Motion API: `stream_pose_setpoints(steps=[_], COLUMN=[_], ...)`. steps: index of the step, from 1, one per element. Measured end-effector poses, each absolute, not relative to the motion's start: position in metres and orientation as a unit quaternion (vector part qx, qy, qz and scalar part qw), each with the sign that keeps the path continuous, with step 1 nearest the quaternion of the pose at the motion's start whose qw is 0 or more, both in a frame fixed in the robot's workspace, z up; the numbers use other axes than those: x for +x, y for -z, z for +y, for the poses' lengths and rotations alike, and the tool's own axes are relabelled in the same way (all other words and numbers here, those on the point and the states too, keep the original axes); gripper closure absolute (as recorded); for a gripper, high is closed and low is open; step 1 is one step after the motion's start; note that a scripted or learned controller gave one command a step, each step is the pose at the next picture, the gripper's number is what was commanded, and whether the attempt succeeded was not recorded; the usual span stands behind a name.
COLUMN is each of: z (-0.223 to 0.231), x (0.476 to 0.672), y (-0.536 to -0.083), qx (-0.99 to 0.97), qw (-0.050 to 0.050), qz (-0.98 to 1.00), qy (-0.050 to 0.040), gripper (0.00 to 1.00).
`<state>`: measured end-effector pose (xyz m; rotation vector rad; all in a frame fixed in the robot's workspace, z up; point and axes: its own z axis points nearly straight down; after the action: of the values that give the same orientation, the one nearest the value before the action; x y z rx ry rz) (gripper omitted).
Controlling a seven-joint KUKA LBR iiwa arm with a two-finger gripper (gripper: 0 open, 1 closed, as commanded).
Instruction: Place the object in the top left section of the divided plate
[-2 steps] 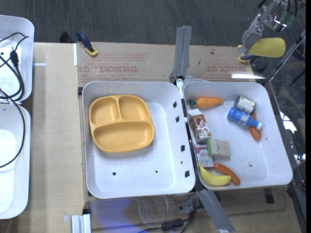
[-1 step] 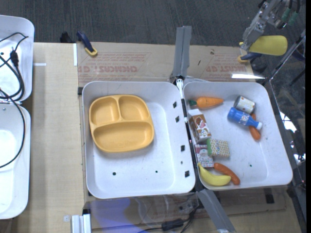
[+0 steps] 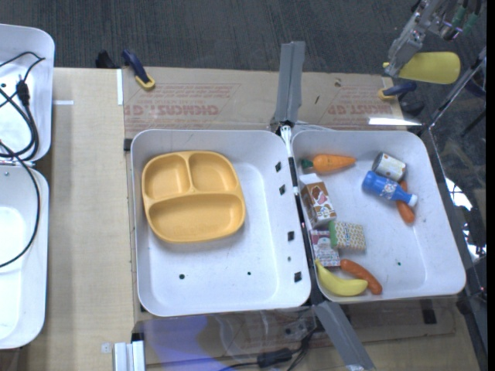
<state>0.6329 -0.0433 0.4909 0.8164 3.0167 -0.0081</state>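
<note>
A yellow-orange divided plate lies in the left bin, toward its upper left. Its top left section holds nothing, and neither do the other two sections. My gripper hangs high at the upper right, beyond the far edge of the right bin. A yellow oval object sits at its fingertips, and the fingers look shut on that object's left end. The gripper is far to the right of the plate.
The right bin holds a carrot, a can, a blue bottle, a small carton, a green box, a banana and orange pieces. A grey divider rises between the bins. Blue clamps sit on the bench.
</note>
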Motion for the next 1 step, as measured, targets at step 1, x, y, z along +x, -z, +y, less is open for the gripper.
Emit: stream_pose_setpoints(steps=[1], z=[-0.0431], x=[0.6345], y=[-0.4989], qx=[0.260], qw=[0.009], qz=[0.965], qy=[0.0030], gripper=[1.00])
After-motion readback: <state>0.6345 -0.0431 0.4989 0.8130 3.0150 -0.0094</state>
